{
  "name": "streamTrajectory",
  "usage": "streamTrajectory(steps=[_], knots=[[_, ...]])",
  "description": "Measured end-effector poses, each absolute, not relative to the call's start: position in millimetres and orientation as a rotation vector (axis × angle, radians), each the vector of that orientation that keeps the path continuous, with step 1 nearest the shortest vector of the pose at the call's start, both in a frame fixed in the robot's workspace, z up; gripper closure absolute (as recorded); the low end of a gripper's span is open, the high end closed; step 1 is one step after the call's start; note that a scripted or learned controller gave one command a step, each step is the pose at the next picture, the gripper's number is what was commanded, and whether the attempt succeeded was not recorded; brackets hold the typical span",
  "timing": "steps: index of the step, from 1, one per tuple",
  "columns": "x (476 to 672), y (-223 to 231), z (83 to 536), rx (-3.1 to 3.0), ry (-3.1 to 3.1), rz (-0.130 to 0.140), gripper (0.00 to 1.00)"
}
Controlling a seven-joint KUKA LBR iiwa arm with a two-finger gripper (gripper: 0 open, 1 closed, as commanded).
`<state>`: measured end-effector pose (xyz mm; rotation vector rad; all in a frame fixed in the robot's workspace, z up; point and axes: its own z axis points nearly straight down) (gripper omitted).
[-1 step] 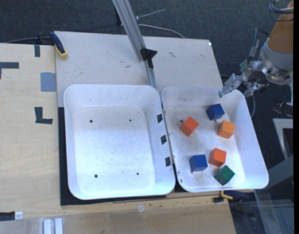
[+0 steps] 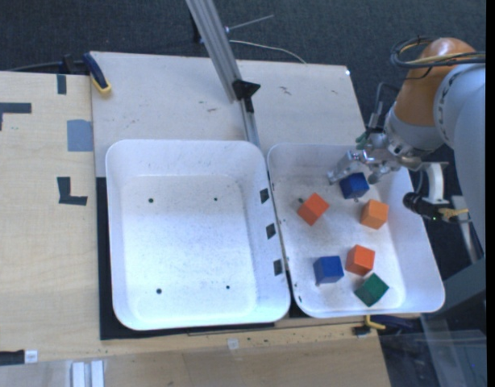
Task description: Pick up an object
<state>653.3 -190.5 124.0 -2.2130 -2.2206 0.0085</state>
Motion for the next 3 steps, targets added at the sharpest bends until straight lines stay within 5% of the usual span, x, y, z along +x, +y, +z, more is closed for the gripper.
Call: streamTrajectory(steps=[1,2,3], knots=[[655.2,-190.6,139.4,-2.216,-2.227,0.004,1.00],[655.0,-190.7,138.9,-2.216,-2.226,0.006,0.00],[655.4,-190.2,149.1,-2.215,-2.228,0.006,1.00]])
